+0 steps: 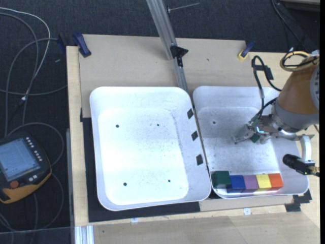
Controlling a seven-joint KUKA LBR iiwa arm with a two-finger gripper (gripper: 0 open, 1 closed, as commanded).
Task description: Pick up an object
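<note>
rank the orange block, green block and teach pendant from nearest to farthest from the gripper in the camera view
From the gripper, over the right bin:
1. Orange block, right end of the row at the right bin's near edge.
2. Green block, left end of the same row.
3. Teach pendant, on the floor far left.

Seen from above at a slant: pale wooden table on dark carpeted floor. Clamped at the far corners with a blue clip on the left and a yellow-and-blue one on the right. Crossed from the top edge by a slanting aluminium rail ending near the table's middle. Strewn over the floor at left, thin grey cables; lower left, an orange-rimmed handheld control pendant with a screen, possibly lit. Black matting showing along the table's left and near sides. Even, shadowless light.
</note>
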